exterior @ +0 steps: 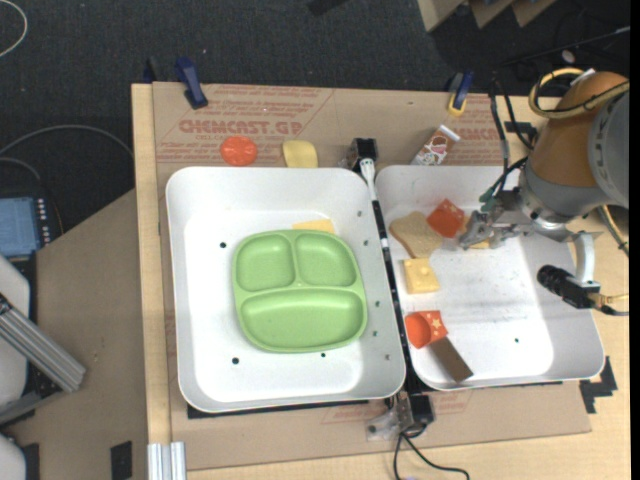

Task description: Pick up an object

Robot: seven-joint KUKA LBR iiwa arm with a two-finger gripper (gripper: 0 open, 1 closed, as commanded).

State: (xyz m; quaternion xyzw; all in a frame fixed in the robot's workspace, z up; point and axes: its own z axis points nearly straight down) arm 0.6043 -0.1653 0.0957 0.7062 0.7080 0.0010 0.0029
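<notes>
Red block (446, 216) sits at the right bin's (520, 358) ten o'clock, touching a tan bread slice (412, 234). Just at its three o'clock, the gripper (482, 232) hangs low; whether its jaws are open or closed, I cannot tell.

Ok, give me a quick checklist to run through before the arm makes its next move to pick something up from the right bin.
1. Claw placed over the shallow white right bin: ok.
2. A target close by: ok, the orange-red block lies just left of the claw.
3. Something already between the fingers: cannot tell, too small and blurred.
4. Crowding around the target: not ok, the tan bread-shaped slice touches the orange-red block.
5. Other candidates with space around them: ok, the pale yellow cheese-like block sits apart.
6. Green divided plastic plate out of the way in the left bin: ok.
</notes>
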